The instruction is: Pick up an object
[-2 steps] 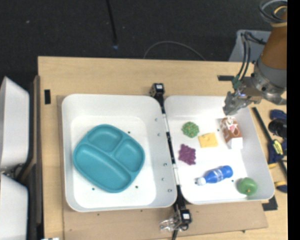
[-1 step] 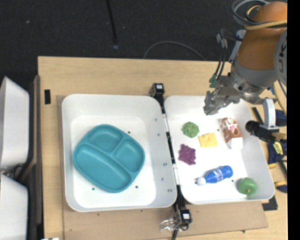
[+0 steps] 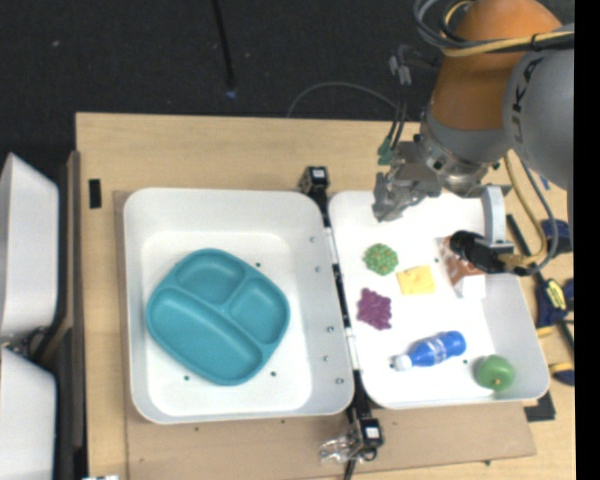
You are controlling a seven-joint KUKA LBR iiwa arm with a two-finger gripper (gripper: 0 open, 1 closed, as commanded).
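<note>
Two bins [image 3: 140,268] on the surface, task looks barely started: nothing lifted yet as far as I can see. End effector [image 3: 392,200] sits over the top-left corner of the right bin [image 3: 520,368], up near the far rim, arm [image 3: 480,78] coming in from the right. Can't tell how it's set, it's a dark blur against the white, and nothing shows in it. Candidates all lie in the right bin: green ball [image 3: 381,259] nearest, just below the end effector; yellow block [image 3: 415,281] beside it; purple grapes [image 3: 374,310] lower left; blue bottle [image 3: 432,350] lying on its side near the front; green apple [image 3: 494,372] in the front right corner; brown-and-white item [image 3: 464,265] by the right wall, can't tell what it is. Left bin holds a teal tray [image 3: 218,314], flat, well apart from the arm. My read: approach phase, no target committed; green ball is the likeliest pick given position. Left to do: descend, close, lift, basically the whole grasp
</note>
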